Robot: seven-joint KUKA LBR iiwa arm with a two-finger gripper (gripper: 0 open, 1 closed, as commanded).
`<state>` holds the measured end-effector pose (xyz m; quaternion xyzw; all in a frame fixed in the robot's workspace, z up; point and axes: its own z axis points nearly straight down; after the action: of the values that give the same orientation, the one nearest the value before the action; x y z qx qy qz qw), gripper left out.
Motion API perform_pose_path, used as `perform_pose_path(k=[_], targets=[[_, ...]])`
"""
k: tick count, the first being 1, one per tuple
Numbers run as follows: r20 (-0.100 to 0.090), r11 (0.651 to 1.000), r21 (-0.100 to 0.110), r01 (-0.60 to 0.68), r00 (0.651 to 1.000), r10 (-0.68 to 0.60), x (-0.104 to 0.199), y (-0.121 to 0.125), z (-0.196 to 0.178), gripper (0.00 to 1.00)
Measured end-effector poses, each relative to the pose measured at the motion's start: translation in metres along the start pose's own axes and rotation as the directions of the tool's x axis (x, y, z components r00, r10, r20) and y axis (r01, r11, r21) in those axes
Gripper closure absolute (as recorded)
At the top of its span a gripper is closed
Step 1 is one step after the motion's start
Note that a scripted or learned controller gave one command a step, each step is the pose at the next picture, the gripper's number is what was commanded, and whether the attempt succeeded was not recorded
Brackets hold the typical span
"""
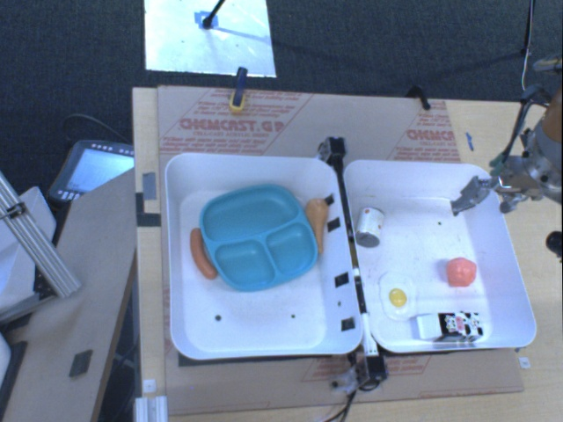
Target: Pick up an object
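Two shallow white bins stand side by side on the bench in the camera view. The left white bin (176, 262) holds a blue plastic plate with three compartments (259, 236), an orange sausage-shaped toy (202, 253) touching the plate's left edge, and an orange carrot-like piece (317, 218) at its right edge.

The right white bin (515, 297) holds four small things. A small white cylinder (368, 225) lies near the bin's far left part. A flat white and yellow fried-egg toy (398, 299) lies nearer, and a small white box with black cow spots (449, 325) lies along the near wall. A round pink soft-looking ball (461, 272) sits alone, well apart from the walls.

The grey two-finger gripper (491, 193) hangs over the far right corner of this bin, and nothing is between its fingers (464, 197). Whether they are apart or together I cannot tell, because they are small and blurred.

No object is picked yet. In my judgement the pink ball is the best choice, since it has free space on all sides. The gripper should come straight above it, open wider than the ball, descend until the fingers pass its middle, and then close gently so it does not roll away.
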<state>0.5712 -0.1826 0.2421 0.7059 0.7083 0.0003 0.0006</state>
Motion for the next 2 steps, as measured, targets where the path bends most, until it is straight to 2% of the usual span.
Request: perform_pose_path(k=[2], targets=[[-0.001, 1.000, 0.004, -0.002, 1.000, 0.002, -0.008, -0.002, 0.114, 0.00]])
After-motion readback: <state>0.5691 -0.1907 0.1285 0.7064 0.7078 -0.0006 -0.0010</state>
